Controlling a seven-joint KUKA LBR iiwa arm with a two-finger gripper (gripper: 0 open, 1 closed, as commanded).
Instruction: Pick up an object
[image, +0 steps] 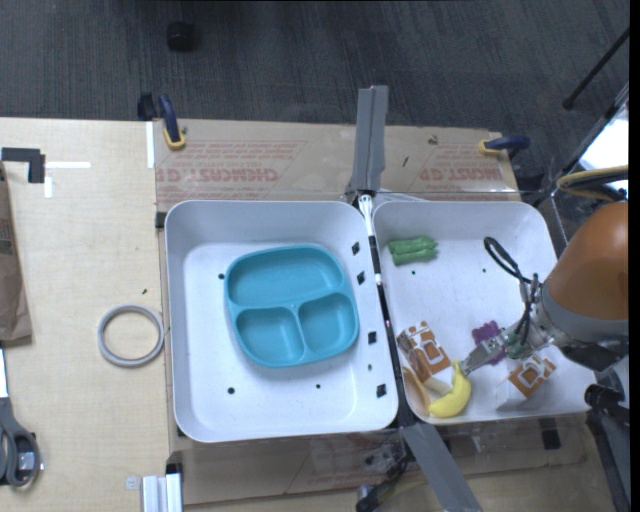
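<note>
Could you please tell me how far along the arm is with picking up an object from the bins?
Done: the arm has reached into the right white bin, with its claw low beside the small purple block and above the yellow banana. In hand: nothing visibly; no item sits between its tips. Left: closing on an item and lifting it. The green toy and the blue divided plastic tray lie untouched.

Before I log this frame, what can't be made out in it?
- Gripper: too small and blurred in the camera view to tell its state, or whether it touches the purple object.
- Purple object: too small to identify.
- Arm: cut off by the right edge.
- Scissors: cut off by the left edge.
- Waffle piece: partly hidden under the arm.
</note>
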